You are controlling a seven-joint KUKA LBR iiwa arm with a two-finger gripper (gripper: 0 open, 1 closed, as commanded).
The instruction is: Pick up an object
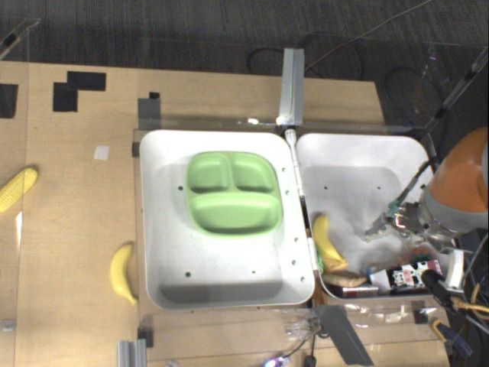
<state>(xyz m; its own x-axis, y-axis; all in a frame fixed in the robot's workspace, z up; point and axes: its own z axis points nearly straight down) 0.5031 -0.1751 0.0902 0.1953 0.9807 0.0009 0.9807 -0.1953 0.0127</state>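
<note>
Bright even light, soft shadows, slightly blurry

- From where I stand, no word, brand or number can be read anywhere.
- A small dark package (pixel 406 274) at the near edge of the right bin (pixel 359 159) carries coloured print, too small and blurred to make out.
- The black shapes (pixel 76 88) on the worktop (pixel 69 228) are plain patches, not letters.
</note>
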